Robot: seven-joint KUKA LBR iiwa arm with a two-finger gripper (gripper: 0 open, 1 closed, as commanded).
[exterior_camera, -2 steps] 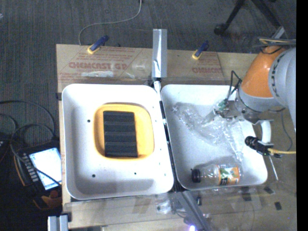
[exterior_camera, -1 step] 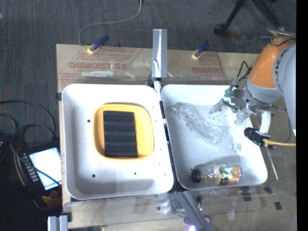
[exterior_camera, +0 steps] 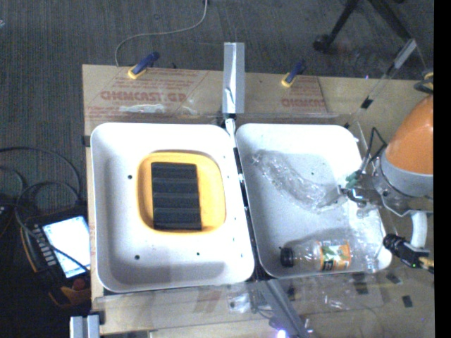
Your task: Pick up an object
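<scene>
A yellow tray-like object with a black ribbed insert (exterior_camera: 178, 193) lies flat in the left bin (exterior_camera: 113, 146). In the right bin (exterior_camera: 310, 134) a clear plastic bottle with an orange label (exterior_camera: 323, 255) lies on its side along the near wall, black cap to the left. A crumpled clear plastic wrapper (exterior_camera: 292, 181) lies in the middle of that bin. The arm's orange band (exterior_camera: 414, 145) and grey wrist hang over the right bin's right rim. My gripper (exterior_camera: 354, 186) sits at the wrapper's right end, close above the bin floor.
Two blue-and-yellow clamps (exterior_camera: 143, 64) (exterior_camera: 294, 71) hold the cardboard-topped bench at the back. A metal post (exterior_camera: 233, 83) stands between the bins. Cables and a lit tablet (exterior_camera: 60, 241) lie on the floor left. A chair base (exterior_camera: 366, 5) stands behind.
</scene>
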